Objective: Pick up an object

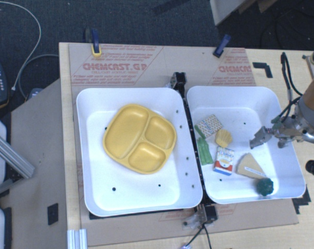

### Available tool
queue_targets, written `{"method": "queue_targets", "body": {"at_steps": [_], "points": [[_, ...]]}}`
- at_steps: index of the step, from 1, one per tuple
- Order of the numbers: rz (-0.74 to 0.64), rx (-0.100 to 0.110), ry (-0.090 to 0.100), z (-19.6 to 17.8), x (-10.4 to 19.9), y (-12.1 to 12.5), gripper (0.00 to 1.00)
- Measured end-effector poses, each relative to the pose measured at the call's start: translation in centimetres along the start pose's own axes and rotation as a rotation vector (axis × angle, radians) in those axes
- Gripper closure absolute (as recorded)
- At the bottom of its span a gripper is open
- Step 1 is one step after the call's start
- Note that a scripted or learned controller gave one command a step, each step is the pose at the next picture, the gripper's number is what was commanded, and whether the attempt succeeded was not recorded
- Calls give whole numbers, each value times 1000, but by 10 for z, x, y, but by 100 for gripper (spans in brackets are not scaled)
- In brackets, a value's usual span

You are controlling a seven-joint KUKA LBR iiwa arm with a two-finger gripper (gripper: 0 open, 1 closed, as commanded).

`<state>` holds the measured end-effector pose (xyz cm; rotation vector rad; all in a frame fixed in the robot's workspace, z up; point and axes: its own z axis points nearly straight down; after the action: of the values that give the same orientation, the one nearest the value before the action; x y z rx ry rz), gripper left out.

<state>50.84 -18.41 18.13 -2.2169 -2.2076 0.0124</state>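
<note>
Bins first: you have two shallow white ones side by side on the bench. Your left bin (89,154) holds a single yellow divided plate (140,138) with three compartments, lying flat and turned so its corners point roughly up, down and sideways in the view.

Your right bin (289,185) holds the small items, all clustered in its left and lower part. Along its left wall lies a green packet (204,148), long and thin, its long axis running near to far and tilted slightly. Beside that at the far end you see a patterned square sachet (209,124), turned like a diamond, and just below it a small yellow piece (223,137). Nearer you sits a small red, white and blue carton (224,161), upright in the picture. To its right is a tan wedge (249,167), like a slice of cheese, its thin end pointing toward the near right corner, where a dark green ball-like object (265,187) rests just beside it.

Your gripper (270,141) reaches in over the right bin's right side. Its two fingers are spread apart, one toward the wedge, and nothing sits between them.
</note>
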Motion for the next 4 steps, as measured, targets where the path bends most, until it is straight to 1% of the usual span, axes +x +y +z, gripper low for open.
{"method": "queue_targets", "body": {"at_steps": [1,2,3,4], "points": [[-4,-14,-4,-7,1,3,0],[-4,-9,-1,56,2,2,0],[-4,-11,-2,99,2,2,0],[-4,-16,-4,86,2,3,100]]}}
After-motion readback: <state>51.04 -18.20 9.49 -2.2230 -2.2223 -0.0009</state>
